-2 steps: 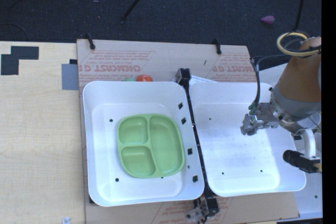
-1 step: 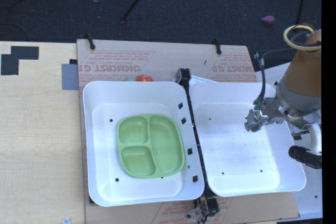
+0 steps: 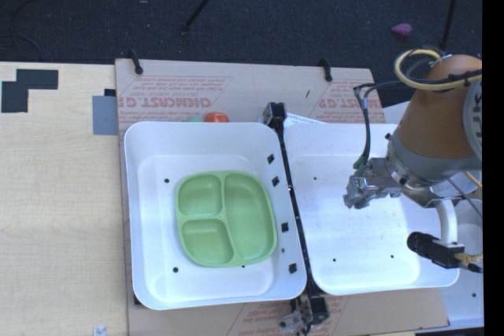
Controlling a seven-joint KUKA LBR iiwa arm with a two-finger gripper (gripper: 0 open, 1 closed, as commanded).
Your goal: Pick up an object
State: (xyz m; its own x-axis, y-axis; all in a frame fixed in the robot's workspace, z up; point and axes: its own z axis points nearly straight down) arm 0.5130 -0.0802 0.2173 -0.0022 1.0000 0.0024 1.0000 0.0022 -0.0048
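The arm (image 3: pixel 437 126) enters from the right and is bent over the right bin (image 3: pixel 331 267), its orange band above the grey wrist. The gripper (image 3: pixel 356 195) hangs low over that bin's left-centre floor; whether it is spread or pressed together cannot be told. The left bin (image 3: pixel 150 145) holds a light green three-compartment plate (image 3: pixel 226 218), smooth plastic with rounded corners, lying flat near the bin's centre with bare floor on all sides. Both bins sit on a cardboard sheet (image 3: pixel 181 94) on the pale wood counter (image 3: pixel 55 208).
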